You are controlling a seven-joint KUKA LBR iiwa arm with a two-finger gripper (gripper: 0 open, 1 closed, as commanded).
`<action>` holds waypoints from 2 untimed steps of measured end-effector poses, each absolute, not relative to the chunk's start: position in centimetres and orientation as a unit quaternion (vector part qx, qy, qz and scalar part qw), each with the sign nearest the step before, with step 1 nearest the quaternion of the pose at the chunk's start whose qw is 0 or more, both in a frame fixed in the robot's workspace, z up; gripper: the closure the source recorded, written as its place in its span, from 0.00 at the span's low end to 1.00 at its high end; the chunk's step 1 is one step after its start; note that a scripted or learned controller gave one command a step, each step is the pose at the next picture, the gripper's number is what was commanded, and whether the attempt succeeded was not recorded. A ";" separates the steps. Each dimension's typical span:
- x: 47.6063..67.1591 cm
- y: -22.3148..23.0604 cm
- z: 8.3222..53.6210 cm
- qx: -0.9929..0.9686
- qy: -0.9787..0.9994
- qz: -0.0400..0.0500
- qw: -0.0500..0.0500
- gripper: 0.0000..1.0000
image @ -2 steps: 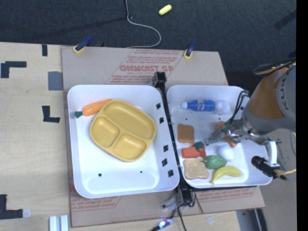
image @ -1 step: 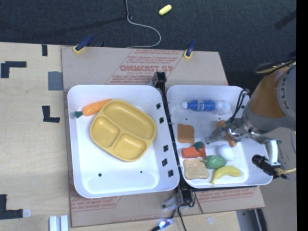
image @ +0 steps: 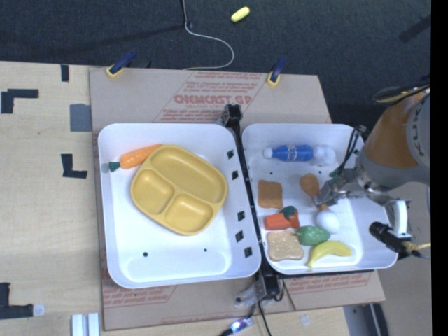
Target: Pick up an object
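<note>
The right bin (image: 294, 130) holds several toy foods: a blue bottle (image: 292, 152), a brown square cracker (image: 270, 193), a brown drumstick-like piece (image: 309, 184), a red piece with a green top (image: 280, 220), a white egg (image: 327, 222), a green vegetable (image: 312, 235), a slice of toast (image: 284, 246) and a yellow banana (image: 330, 250). My gripper (image: 327, 196) is low in this bin, just right of the brown piece and just above the egg. I see nothing lifted.
The left bin (image: 119, 250) holds a yellow divided plate (image: 180, 187) and an orange carrot (image: 136, 157) at its far left corner. The arm's grey and orange body (image: 392, 152) overhangs the right bin's right edge. A black divider (image: 241, 187) separates the bins.
</note>
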State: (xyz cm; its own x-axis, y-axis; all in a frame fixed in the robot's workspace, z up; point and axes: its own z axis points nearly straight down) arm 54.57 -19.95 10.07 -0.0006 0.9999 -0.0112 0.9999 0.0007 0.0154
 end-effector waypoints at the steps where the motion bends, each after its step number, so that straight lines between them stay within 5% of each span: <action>1: 54.9 -19.8 14.3 0.706 0.708 0.001 0.001 1.00; 2: 55.5 -19.0 20.2 0.706 0.708 0.001 0.002 1.00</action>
